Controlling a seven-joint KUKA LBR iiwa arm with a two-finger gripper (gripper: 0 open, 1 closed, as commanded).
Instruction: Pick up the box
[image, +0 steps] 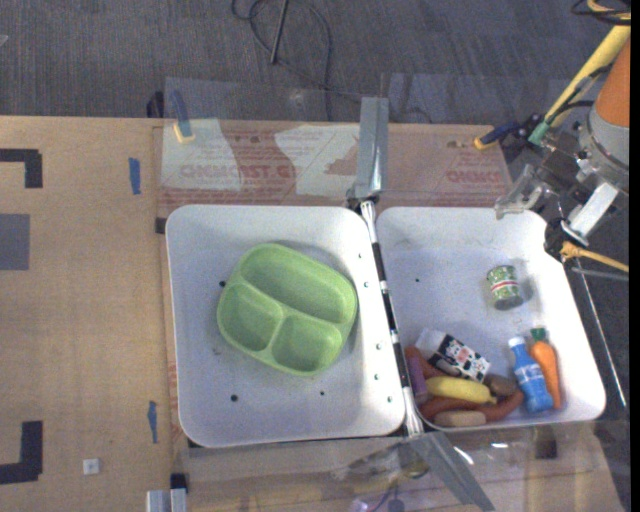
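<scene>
I see the box (459, 354), white with black markings, lying flat in the right bin (440, 250), near that bin's front edge and close to the divider between the bins. It touches a yellow banana (460, 389) and reddish sausages (450, 408) just in front of it. My gripper (545, 195) hangs above the right bin's back right corner, well apart from the box, and I cannot tell its state. A green divided plate (287, 309) lies in the left bin (200, 240).
</scene>
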